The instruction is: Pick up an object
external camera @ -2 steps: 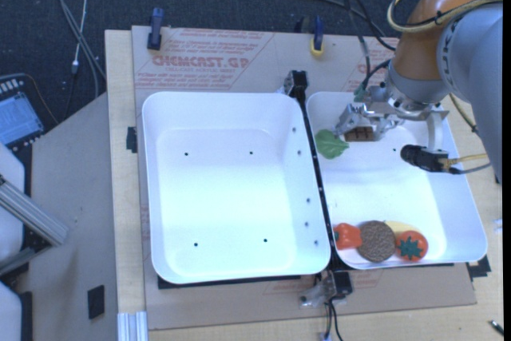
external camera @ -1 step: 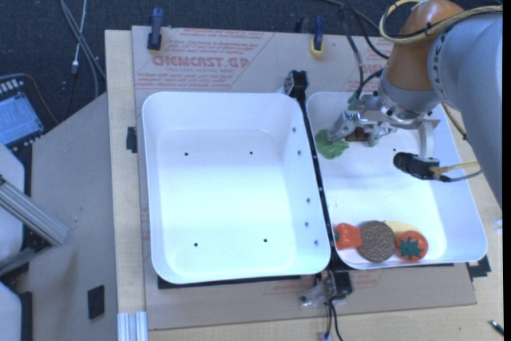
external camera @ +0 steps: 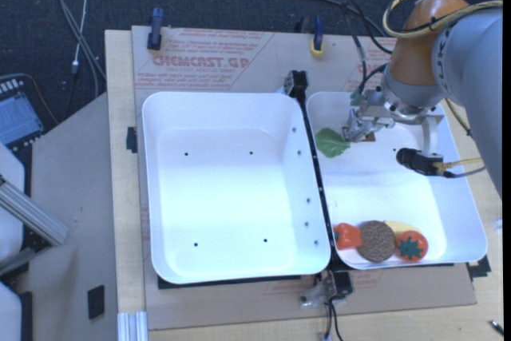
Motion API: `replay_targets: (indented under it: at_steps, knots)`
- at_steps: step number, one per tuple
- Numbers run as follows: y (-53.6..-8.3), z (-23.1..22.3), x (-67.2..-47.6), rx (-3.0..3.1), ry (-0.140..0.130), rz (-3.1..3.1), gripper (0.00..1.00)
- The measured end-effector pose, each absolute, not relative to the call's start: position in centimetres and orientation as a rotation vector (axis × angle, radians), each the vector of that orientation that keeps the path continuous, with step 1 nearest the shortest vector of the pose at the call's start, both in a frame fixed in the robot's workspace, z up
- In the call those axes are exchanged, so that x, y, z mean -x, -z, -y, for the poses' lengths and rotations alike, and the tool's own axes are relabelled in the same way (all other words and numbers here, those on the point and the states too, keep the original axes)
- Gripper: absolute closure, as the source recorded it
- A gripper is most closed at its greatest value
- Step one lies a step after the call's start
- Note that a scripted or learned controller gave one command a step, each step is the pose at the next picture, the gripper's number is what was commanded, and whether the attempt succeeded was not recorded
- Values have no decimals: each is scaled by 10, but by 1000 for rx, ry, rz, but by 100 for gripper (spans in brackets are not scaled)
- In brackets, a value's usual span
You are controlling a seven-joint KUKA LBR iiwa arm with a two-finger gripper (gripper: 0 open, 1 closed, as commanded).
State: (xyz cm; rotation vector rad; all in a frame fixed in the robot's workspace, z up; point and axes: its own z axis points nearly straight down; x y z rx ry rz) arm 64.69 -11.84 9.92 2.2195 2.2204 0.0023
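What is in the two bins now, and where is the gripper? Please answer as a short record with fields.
left bin: white, shallow
right bin: green leaf at far left; brown round patty, red pieces and a yellow piece along near edge
gripper: over right bin's far part, beside the leaf
grasp: cannot tell

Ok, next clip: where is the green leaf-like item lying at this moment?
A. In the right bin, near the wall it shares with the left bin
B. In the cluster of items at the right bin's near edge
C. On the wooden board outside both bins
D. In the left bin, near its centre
A: the green leaf-like item lies on the floor of the right bin, close to the shared wall, just left of the hand.
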Motion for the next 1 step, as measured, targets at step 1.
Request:
replay_targets:
  at_steps: [1]
  knots:
    - [-146, 117, -640, -2218, -5, -2219, 100]
